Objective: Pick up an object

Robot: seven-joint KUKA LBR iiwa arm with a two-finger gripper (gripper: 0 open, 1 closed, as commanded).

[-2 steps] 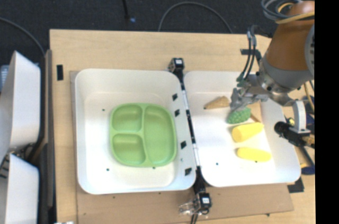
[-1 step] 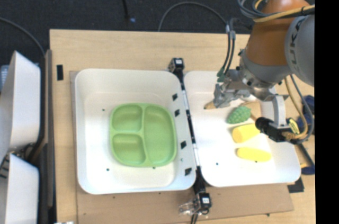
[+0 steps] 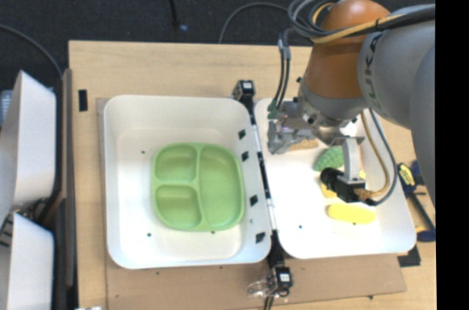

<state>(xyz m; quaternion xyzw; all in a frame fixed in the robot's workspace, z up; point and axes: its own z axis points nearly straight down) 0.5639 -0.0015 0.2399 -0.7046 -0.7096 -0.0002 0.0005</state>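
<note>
Over right bin (image 3: 293, 228), pincer (image 3: 282, 136) low near back-left corner; finger state, cannot tell. Yellow banana-shaped toy (image 3: 350, 213) lies apart: recentre above it before descending.

Green tray (image 3: 198, 186) fills left bin's (image 3: 121, 155) middle; rim strip open

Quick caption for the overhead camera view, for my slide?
KUKA arm reaching over the right bin near a yellow object; green divided plate in the left bin.
</note>
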